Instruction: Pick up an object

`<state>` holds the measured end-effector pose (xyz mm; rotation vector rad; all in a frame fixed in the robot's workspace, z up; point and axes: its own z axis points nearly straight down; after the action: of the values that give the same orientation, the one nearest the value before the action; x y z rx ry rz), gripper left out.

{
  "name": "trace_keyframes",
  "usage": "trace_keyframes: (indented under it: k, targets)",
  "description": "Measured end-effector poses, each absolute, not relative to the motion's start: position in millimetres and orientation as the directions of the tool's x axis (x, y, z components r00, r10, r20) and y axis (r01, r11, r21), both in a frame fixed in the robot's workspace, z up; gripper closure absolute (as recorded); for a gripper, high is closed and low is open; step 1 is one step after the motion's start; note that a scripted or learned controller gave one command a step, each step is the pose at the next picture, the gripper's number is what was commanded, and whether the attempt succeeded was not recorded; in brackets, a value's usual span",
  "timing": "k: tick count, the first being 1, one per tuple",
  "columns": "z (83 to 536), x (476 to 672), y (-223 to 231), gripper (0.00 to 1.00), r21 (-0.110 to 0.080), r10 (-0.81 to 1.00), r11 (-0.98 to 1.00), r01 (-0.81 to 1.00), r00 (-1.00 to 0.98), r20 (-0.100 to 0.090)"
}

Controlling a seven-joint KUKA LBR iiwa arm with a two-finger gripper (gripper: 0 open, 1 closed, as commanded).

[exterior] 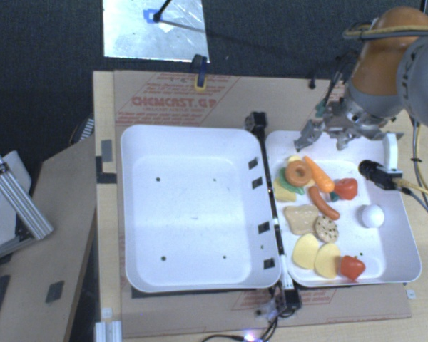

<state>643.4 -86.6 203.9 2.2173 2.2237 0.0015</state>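
Claw [321, 135] open and empty above right bin [399, 241]; should descend toward 7 o'clock, straddling the doughnut [297, 173].

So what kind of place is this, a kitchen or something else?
Most likely a robotics lab bench, not a kitchen: a grey-and-orange arm's claw hangs over the right white bin of toy food, beside the left bin, on a cardboard-covered bench.
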Motion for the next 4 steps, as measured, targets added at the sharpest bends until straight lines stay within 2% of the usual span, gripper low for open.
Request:
trace_keyframes:
  k: [1, 2, 3, 4]
  targets:
    - [184, 670.0, -25, 0.0, 0.003, 1.0, 0.01, 1.0, -0.01, 0.001]
    - [222, 669.4, 45, 0.0, 0.006, 1.0, 0.011, 1.0, -0.011, 0.003]
    - [183, 621.9, 94, 0.0, -0.003, 1.0, 0.006, 1.0, -0.006, 0.001]
    - [108, 662.6, 163, 0.0, 0.005, 1.0, 0.009, 1.0, -0.009, 0.002]
